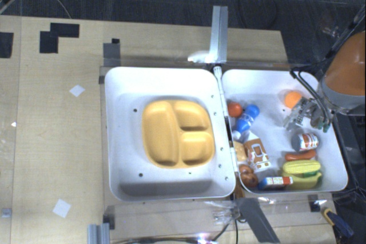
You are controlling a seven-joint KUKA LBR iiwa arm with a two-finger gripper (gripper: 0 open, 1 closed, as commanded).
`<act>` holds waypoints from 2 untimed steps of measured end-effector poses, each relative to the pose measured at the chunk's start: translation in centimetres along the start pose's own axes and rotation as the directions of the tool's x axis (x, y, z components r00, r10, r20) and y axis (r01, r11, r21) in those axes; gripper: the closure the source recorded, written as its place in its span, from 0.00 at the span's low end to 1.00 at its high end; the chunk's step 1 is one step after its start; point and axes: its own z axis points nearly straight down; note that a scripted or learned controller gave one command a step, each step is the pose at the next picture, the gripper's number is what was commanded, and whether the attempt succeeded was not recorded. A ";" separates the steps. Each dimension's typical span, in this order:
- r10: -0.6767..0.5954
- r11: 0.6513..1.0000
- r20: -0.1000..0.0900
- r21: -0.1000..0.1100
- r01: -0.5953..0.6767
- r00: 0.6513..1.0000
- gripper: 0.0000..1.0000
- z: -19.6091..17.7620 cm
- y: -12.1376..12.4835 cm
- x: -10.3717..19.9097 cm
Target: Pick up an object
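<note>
In the right bin (260,86) lie several small items: an orange ball (293,99), a blue and white bottle (246,118), a red piece (234,108), a small can (307,141), a red sausage (300,155), a yellow corn cob (301,168), a brown box (257,154) and a red-capped tube (274,182). My gripper (302,118) hangs over the bin's right half, between the orange ball and the can, with nothing seen between its fingers.
The left bin (120,123) holds a yellow divided tray (177,133). A metal post (219,34) stands behind the bins' shared wall. The arm's orange band (347,71) looms at the right edge.
</note>
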 end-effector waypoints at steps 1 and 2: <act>0.226 0.974 -0.015 0.007 -0.226 0.974 1.00 -1.4 1.8 -4.1; 0.223 0.975 -0.029 0.007 -0.222 0.974 0.00 -1.2 2.1 -3.7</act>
